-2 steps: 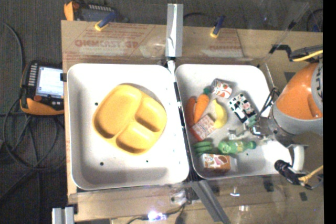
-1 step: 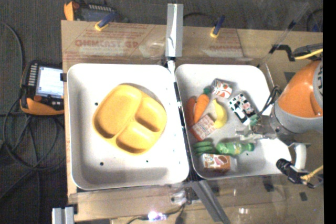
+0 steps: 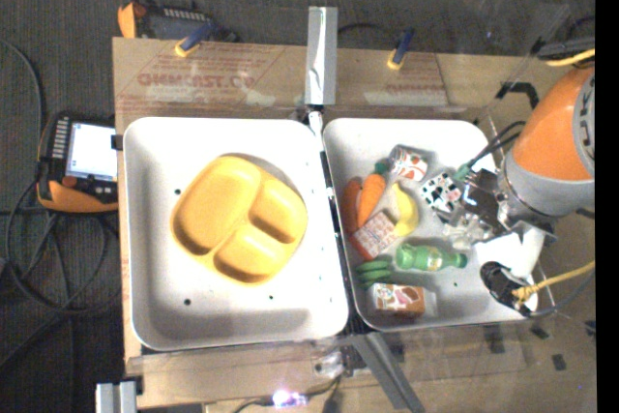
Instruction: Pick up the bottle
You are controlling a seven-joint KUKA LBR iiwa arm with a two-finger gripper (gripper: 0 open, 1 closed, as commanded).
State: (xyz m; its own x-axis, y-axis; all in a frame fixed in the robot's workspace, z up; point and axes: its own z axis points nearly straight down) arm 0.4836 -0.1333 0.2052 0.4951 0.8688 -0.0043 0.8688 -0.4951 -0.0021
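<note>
I am hovering the gripper (image 3: 471, 225) just right of the green bottle (image 3: 429, 258); finger state unclear. Next, I judge, descending onto it.

A grey robot arm (image 3: 556, 164) with a broad orange band above its wrist reaches in from the three o'clock side of the frame. Its bulky body sits at about four o'clock from centre. The wrist angles down and toward nine o'clock, ending in a two-finger gripper (image 3: 466, 220) whose tip is blurred amid cables and fittings.
</note>
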